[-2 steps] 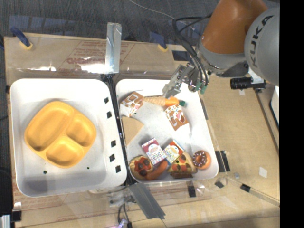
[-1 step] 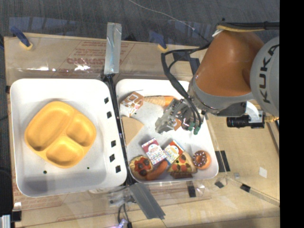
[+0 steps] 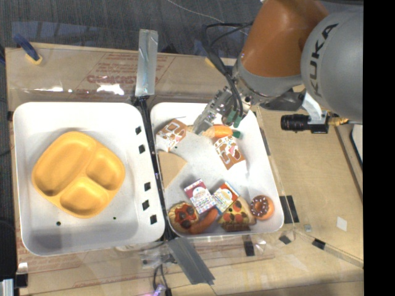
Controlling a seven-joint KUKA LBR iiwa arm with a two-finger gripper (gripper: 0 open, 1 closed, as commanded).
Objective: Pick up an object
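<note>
My gripper [image 3: 220, 119] hangs over the far end of the right bin [image 3: 266, 165], its two fingers apart and open. Just below the fingertips lies a small orange toy [image 3: 220, 131]; it looks to be resting in the bin, not lifted. Next to it is a brown and white packet [image 3: 230, 152]. A similar packet [image 3: 171, 134] lies to the left, with a tan wedge [image 3: 173, 166] below it. At the near end sit two small red and white boxes [image 3: 200, 196], a pizza slice [image 3: 236, 213], a chocolate donut [image 3: 261, 206] and a red and orange toy food [image 3: 187, 218].
The left bin [image 3: 24, 227] holds a yellow divided plate [image 3: 79, 172]. A black divider strip [image 3: 148, 165] runs between the bins. The orange-banded arm [image 3: 278, 36] looms over the far right corner. A strip of grey tape [image 3: 145, 63] lies behind the bins.
</note>
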